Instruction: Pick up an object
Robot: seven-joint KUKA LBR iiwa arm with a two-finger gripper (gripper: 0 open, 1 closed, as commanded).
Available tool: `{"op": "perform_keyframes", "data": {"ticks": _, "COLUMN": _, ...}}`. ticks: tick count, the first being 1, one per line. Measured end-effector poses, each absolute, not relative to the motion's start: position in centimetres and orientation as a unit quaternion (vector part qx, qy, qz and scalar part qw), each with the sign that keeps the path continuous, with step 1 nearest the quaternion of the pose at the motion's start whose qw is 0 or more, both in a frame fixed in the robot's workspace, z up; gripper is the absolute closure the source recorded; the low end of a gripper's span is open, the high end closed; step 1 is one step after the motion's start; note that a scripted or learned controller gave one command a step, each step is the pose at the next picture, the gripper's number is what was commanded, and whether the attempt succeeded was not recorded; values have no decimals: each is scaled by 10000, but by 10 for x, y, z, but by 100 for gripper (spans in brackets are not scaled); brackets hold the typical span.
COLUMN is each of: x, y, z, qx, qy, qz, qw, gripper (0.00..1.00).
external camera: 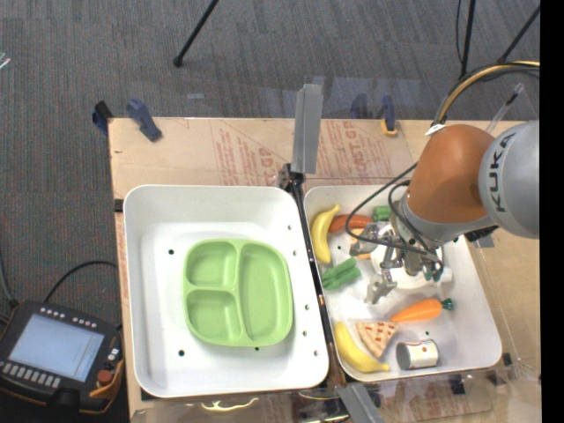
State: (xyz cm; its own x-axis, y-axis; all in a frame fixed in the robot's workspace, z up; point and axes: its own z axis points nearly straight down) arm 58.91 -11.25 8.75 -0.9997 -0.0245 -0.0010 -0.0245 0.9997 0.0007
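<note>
Lying beside hand (pixel 384 282) (touching?): carrot (pixel 418 310)

My arm (pixel 520 179) is grey with an orange band (pixel 449 179). Both bins (pixel 141 236) are white. The left one holds a light green tray (pixel 238 291). The right one holds two yellow bananas (pixel 323 232), an orange carrot (pixel 416 310) with a green tip, a green piece (pixel 340 275), and a tan pizza slice (pixel 376 334) with a red criss-cross pattern.
</note>
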Motion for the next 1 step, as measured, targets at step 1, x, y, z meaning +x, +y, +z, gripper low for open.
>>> {"op": "perform_keyframes", "data": {"ticks": 1, "x": 635, "y": -93, "z": 88, "qx": -180, "qy": 9998, "qz": 9, "qw": 16, "gripper": 0}}
